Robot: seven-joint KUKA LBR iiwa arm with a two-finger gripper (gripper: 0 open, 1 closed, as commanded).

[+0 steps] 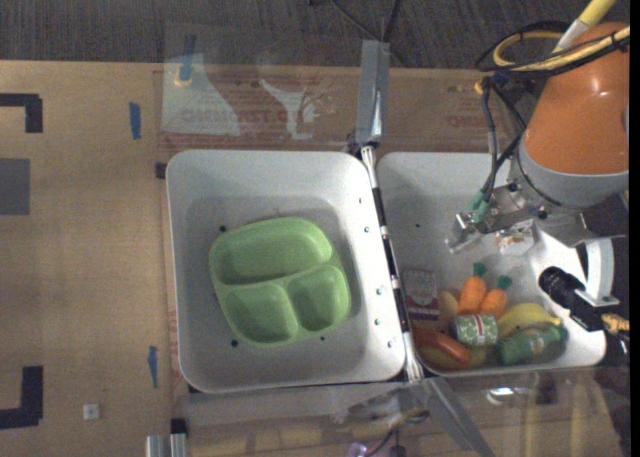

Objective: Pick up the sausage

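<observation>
Nothing lifted at this moment, by my reading: the sausage (447, 347) lay at the near edge of the right bin (425, 195), a reddish-orange link in the heap of toy food, beside the can (476, 329) and below the carrots (482, 297). The tool (478, 228) hung over the middle of that bin, carrying nothing I could see (whether it stood apart or together, I could not tell from above). The sausage sat nearer me and to the left of it, apart. Descent, grasp and lift all remained. The green tray (280, 280) sat in the left bin (200, 185).
</observation>
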